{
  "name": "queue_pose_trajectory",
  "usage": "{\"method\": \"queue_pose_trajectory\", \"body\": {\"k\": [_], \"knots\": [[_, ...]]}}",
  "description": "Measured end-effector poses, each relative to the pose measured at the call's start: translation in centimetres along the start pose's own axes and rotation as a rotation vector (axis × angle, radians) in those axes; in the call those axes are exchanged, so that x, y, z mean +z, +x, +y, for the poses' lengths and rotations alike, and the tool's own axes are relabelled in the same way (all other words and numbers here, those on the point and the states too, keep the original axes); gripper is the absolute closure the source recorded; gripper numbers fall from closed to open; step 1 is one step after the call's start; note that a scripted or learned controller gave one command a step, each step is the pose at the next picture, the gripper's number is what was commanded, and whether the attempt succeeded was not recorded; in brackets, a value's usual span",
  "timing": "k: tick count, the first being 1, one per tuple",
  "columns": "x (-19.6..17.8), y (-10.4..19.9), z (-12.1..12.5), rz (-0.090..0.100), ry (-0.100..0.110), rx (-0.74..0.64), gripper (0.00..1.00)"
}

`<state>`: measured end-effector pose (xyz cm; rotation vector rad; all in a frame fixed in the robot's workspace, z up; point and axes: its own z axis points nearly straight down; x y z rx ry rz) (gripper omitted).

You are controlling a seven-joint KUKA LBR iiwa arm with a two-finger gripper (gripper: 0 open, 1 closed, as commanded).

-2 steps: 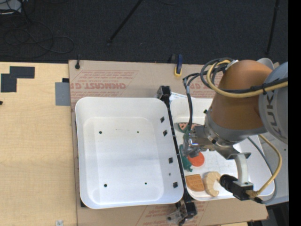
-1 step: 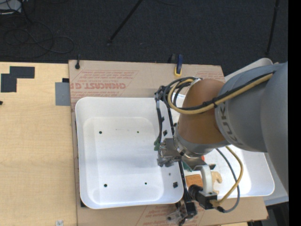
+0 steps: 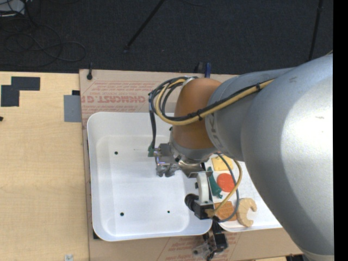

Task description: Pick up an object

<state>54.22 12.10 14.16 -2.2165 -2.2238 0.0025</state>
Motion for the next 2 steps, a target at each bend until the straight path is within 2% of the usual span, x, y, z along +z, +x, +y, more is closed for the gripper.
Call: {"method": "queue_pose_trajectory", "body": {"k": [1,2], "knots": [[-8.8,-2.5,-2.7,0.000,-0.003,0.008,1.00],[-20.9,1.1,-0.4,0.003,-0.013,-0.001,1.00]]}}
